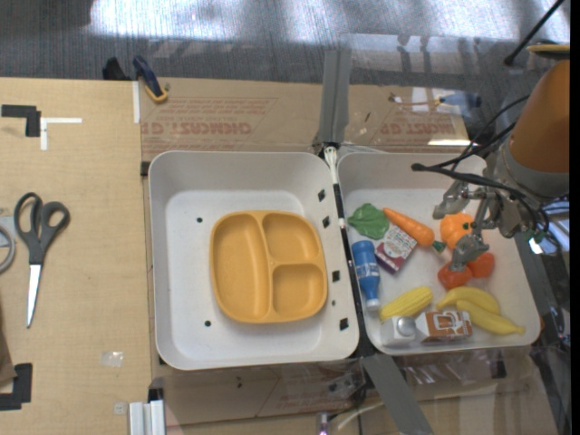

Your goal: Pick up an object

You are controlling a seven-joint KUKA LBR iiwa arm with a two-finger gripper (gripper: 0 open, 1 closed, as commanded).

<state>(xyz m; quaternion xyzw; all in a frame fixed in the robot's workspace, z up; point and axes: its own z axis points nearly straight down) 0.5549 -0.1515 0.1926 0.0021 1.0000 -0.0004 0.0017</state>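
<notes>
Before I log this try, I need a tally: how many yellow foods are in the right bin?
2: a corn cob near the bin's middle front, and a banana right of it. Others may hide under the gripper.

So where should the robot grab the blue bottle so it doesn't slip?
Probably across the middle of the blue bottle, coming straight down from above. It lies flat in the right bin with long, straight sides, so the jaws could close across its narrow width. The leaf and purple packet crowd its upper end.
</notes>
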